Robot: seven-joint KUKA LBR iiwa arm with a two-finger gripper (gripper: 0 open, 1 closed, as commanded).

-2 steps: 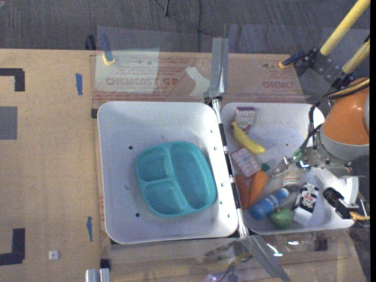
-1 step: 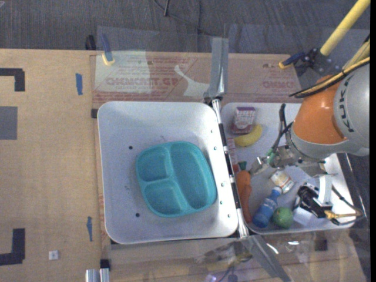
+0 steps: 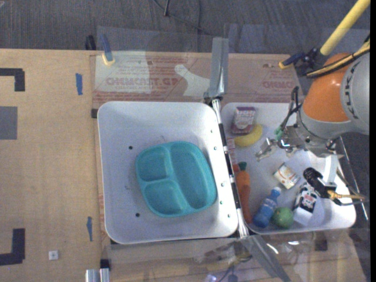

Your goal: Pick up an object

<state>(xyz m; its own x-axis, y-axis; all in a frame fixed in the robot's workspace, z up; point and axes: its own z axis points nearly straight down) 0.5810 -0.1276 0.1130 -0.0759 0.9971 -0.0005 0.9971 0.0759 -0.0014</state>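
Presently, the left bin (image 3: 114, 128) held a teal divided plate (image 3: 175, 179) lying flat near its middle. The right bin (image 3: 346, 216) held the candidate objects: a carrot (image 3: 243, 187) against its left wall, a banana (image 3: 249, 137) below a small carton (image 3: 244, 118), a blue bottle (image 3: 267, 205) and a green ball (image 3: 284, 217). The gripper (image 3: 273, 147) hovered over this bin, jaws spread, holding nothing.

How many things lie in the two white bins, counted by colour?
Teal: 1, divided plate
Yellow: 1, banana
Orange: 1, carrot
Blue: 1, bottle
Green: 1, ball
White or mixed print: 3, carton, small packet, printed pack
Total: 8
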